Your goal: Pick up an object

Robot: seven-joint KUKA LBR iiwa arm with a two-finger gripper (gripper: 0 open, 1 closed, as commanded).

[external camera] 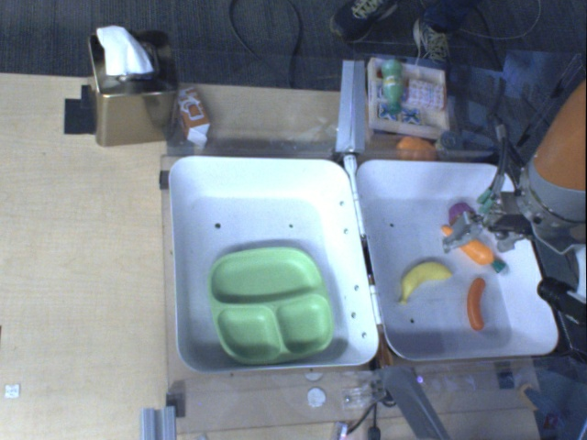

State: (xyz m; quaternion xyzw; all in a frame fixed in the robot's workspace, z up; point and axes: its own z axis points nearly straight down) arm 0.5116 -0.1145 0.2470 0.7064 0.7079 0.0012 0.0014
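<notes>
my gripper [483, 230] low in right bin [404, 333] | fingers' spread: cannot tell | carrot [476, 251] touching just under it | banana [423, 278], sausage [475, 303] nearby

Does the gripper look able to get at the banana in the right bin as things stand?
Probably yes: the banana lies alone on bare floor, apart from the carrot and sausage, near the gripper.
</notes>
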